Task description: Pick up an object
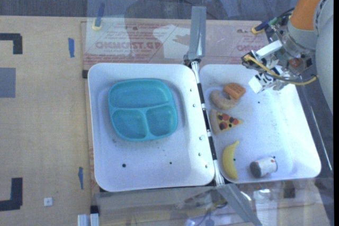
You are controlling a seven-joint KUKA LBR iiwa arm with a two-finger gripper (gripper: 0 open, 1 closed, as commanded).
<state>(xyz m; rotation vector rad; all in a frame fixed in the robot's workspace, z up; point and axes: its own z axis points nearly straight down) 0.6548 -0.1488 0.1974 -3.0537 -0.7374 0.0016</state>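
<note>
- Over the far right-hand corner of the shallow white right bin (283, 129), as the camera view shows it, hangs my claw (272, 75), well apart from every item below.
- Whether my claw is spread or pressed together I cannot tell.
- Nearest to it lies an orange-brown toy pastry (234, 91), touching a pale beige curved bread piece (219, 99) just to its left.
- Below those two lies a triangular toy pizza slice (228, 121) with red and dark toppings.
- Near the bin's front edge lies a yellow plastic banana (230, 160). Just to its right, a grey and white cylinder (263, 166) lies on its side.
- Across the divider, the shallow white left bin (159, 169) holds a teal plastic plate (143, 109) with three compartments, lying flat.
</note>
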